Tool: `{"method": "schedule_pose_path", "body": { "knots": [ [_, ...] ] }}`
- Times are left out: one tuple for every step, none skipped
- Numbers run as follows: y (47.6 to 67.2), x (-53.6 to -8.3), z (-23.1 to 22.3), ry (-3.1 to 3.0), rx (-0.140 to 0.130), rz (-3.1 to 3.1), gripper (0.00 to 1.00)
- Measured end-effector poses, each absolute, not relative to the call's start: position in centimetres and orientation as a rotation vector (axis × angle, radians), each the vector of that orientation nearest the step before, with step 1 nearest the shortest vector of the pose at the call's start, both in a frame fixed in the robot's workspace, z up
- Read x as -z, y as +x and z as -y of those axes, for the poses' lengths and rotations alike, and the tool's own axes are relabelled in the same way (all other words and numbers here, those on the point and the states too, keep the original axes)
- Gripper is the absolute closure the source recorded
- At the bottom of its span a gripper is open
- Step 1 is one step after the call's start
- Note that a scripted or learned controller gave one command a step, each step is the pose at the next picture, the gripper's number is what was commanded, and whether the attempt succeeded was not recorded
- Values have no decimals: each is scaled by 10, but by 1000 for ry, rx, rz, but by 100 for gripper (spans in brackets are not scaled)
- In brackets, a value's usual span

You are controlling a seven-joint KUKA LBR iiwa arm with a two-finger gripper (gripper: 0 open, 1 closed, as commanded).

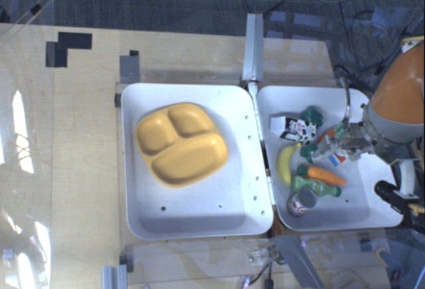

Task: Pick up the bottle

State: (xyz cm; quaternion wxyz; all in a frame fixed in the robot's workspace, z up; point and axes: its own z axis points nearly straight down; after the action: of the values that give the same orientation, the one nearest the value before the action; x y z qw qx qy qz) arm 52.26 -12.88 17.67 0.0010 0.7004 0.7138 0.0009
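Bottle (317,187), green, on its side in the right bin (358,214) beneath a carrot (325,175); jaws' state unclear.

Bottle (317,187) hemmed by carrot (325,176), can (302,202)

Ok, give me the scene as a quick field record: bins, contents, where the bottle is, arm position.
left bin: holds a yellow divided tray
right bin: holds a cluster of small items
bottle: green, lying on its side near the front of the right bin
carrot: lying against the bottle's far side
banana: left of the carrot
can: at the bottle's left end, near the front wall
arm: over the right bin's right side
gripper: beside the cluster, finger state unclear
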Motion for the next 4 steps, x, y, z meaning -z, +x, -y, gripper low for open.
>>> {"method": "schedule_pose_path", "body": {
  "knots": [
    [515,-89,102,1966,-11,-2437,0],
    [518,-101,101,1959,-19,-2435,100],
    [548,-244,124,2194,-5,-2242,100],
    [548,-244,124,2194,-4,-2242,0]
  ]
}}
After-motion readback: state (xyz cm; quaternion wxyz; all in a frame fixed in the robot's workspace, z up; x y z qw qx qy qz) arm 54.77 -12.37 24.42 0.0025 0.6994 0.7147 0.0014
